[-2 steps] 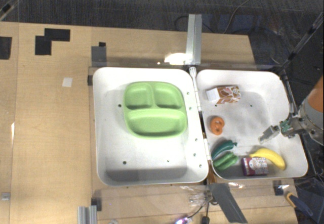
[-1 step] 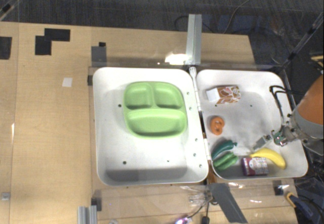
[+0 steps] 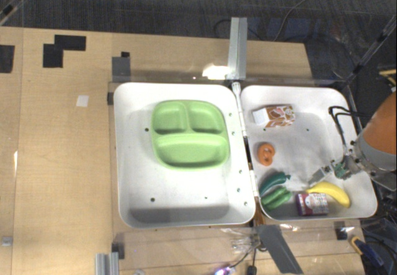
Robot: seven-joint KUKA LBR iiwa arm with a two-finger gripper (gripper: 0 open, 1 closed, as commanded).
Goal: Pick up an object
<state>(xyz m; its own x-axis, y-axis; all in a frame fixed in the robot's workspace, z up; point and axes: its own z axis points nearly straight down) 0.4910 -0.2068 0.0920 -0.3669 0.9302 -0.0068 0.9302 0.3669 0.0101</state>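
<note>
White plastic forms both shallow bins on the pale wooden counter (image 3: 56,162). The grey arm (image 3: 379,143), with its orange band, comes in from the right edge and ends at the end effector (image 3: 327,172), which sits low over the right bin (image 3: 310,97), near that bin's right wall. How far its jaws stand apart cannot be told at this size and angle, and nothing is seen between them.

Just below the end effector lies a yellow banana (image 3: 330,193), curved, its near end almost under the tool; whether they touch cannot be told. Beside the banana, further from the arm, a small dark purple can (image 3: 311,203) lies on its side, touching or nearly touching the fruit. Beyond the can, away from the arm, two green vegetables (image 3: 275,190) lie side by side at a slant against the bin's inner wall. Up and away from the end effector, well apart from it, rests a small orange round object (image 3: 266,153). Further up still, towards the far rim, a small white and brown carton (image 3: 273,116) lies flat.

The left bin (image 3: 133,199), across the divider from the end effector and well apart from it, carries a light green divided tray (image 3: 188,133) with two small compartments above one long one.
</note>
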